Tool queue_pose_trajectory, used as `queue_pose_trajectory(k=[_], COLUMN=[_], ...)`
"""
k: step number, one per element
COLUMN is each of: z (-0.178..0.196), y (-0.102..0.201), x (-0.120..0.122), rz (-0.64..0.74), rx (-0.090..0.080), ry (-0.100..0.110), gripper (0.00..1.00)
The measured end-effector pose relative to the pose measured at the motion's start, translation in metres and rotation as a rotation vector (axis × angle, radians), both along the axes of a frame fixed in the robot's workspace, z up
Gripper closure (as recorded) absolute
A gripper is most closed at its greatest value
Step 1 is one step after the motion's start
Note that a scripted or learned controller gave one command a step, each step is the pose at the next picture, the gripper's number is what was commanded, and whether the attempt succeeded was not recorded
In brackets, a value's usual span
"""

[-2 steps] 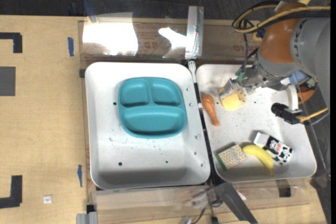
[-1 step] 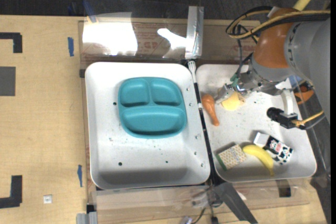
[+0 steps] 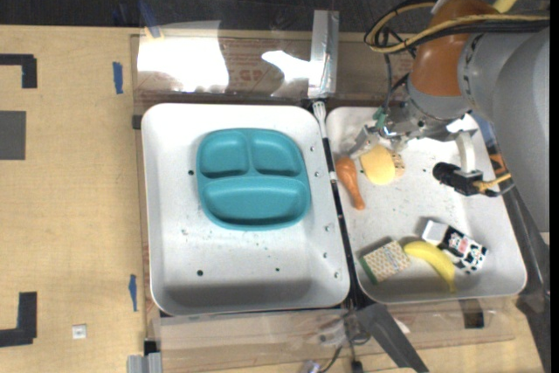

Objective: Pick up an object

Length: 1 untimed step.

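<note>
The gripper point(image 3: 385, 138) hangs low at the far left of the right bin point(image 3: 410, 207), just above and touching or nearly touching a pale yellow round fruit point(image 3: 379, 168). Whether it is released or clenched I cannot tell, since the wrist hides its tip from this slant. Nothing can be seen grasped.

The fruit looks like the likely target. It lies on the bin floor, just beside an orange carrot point(image 3: 351, 182) that rests against the wall between the bins.

Risks, as I judge them:
- A round fruit may roll out from under a closing gripper, more so if the approach is off-centre.
- The carrot is close enough to be nudged or caught along with the fruit.
- The bin wall nearby leaves little room on that side.

At the near end of the right bin, well apart from the gripper, lie one banana point(image 3: 434, 262), one woven-patterned block point(image 3: 385, 259) touching it, one black-and-white box point(image 3: 466, 252) and one small white piece point(image 3: 434, 231).

The left bin point(image 3: 175, 262) holds one teal divided plate point(image 3: 253, 177). That makes two bins on the table point(image 3: 61, 188), six things in the right one and one in the left.
</note>
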<state>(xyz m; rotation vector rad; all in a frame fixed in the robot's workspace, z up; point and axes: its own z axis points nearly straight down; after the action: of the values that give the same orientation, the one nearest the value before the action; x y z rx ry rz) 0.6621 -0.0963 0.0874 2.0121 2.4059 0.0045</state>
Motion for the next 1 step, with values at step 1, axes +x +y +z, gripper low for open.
queue_pose_trajectory(k=[1], z=[-0.0011], y=[-0.0041], x=[-0.0289], rz=[0.093], rx=[0.001], ry=[0.004], gripper=[0.00])
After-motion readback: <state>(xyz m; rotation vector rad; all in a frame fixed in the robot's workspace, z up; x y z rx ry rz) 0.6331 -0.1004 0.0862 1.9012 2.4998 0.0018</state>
